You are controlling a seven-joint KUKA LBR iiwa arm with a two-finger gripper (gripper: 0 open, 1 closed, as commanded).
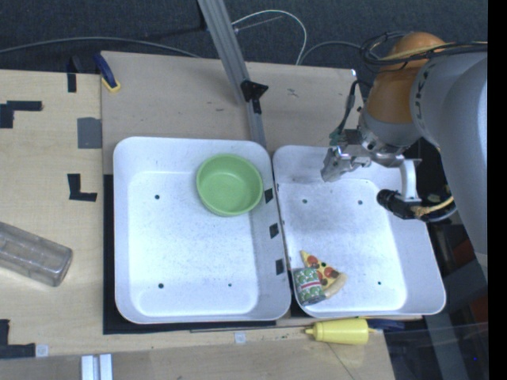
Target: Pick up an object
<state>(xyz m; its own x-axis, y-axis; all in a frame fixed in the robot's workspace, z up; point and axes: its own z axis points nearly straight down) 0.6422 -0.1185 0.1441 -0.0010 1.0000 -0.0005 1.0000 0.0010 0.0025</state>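
Pincer (336,167) tips hang over the far left corner of the right bin (412,279), up near its back rim. It is small and a bit blurry, so I cannot tell how it is set. Nothing shows in its grip. Behind it is the big grey arm (455,125) with its orange band (392,93), coming in from the right side.

Down at the near left corner of the right bin lies a small toy pizza slice (325,275), yellow with red dots. Touching it on the left is a little greenish packet (307,285), maybe a wrapper. Both are well apart from the pincer.

A green bowl (230,184) sits upright in the left bin (139,228), near its far right corner.

On the table (174,93), just past the near edge of the right bin, a yellow bottle (342,332) lies on its side. A clear plastic tube (32,253) lies near the left edge of the table. A grey metal pole (230,42) leans across the far side of the table, ending by the gap between the two bins.
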